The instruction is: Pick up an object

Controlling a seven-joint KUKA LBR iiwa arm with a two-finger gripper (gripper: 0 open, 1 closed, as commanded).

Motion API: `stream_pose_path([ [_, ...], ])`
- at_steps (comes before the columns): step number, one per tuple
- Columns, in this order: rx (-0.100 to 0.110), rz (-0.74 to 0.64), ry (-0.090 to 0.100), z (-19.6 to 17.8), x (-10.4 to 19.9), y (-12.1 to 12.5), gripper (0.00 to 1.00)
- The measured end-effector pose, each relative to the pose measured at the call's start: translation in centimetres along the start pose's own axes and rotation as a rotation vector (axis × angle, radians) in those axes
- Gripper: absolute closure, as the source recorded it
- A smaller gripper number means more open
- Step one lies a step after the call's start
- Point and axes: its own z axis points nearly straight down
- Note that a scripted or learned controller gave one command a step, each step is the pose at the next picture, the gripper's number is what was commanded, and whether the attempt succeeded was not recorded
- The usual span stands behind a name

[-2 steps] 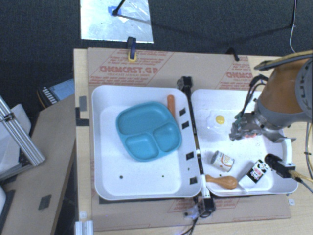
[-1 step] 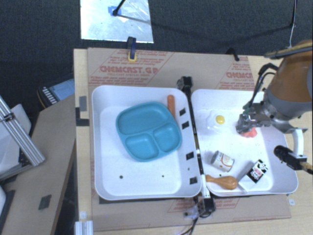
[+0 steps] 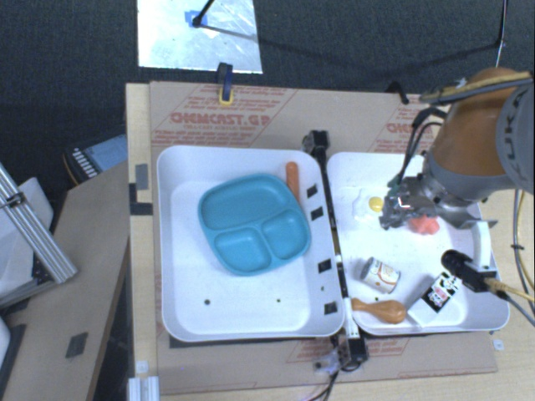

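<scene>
— Cardboard (image 3: 251, 119) covered the bench under two white bins, didn't it? What lay nearest the camera?

— In the right bin (image 3: 493, 312), along its near edge, a tan drumstick (image 3: 380, 310) lay flat. Beside it to the right sat a small black-and-white carton (image 3: 438, 294), and just behind the drumstick a little white can (image 3: 380, 274) lay on its side.

— And farther in?

— A fried egg (image 3: 369, 204) lay in the middle of that bin, with a pink lump (image 3: 425, 225) close to its right. The gripper (image 3: 394, 215) hung between them, just over the bin floor.

— Was it holding anything?

— I could not tell; the fingers were too dark and small to read, and nothing showed between them.

— The left bin (image 3: 180, 249)?

— It held a blue divided plate (image 3: 253, 222), and an orange sausage (image 3: 292, 180) touched the plate's far right corner. Beyond the bins, a yellow clamp (image 3: 226, 86) sat on the cardboard's far edge, below a shiny metal sheet (image 3: 201, 23).
</scene>
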Motion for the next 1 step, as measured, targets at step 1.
stream_pose_path([
  [1, 0.0, -0.001, 0.0, 0.52, 5.01, -0.53, 1.0],
])
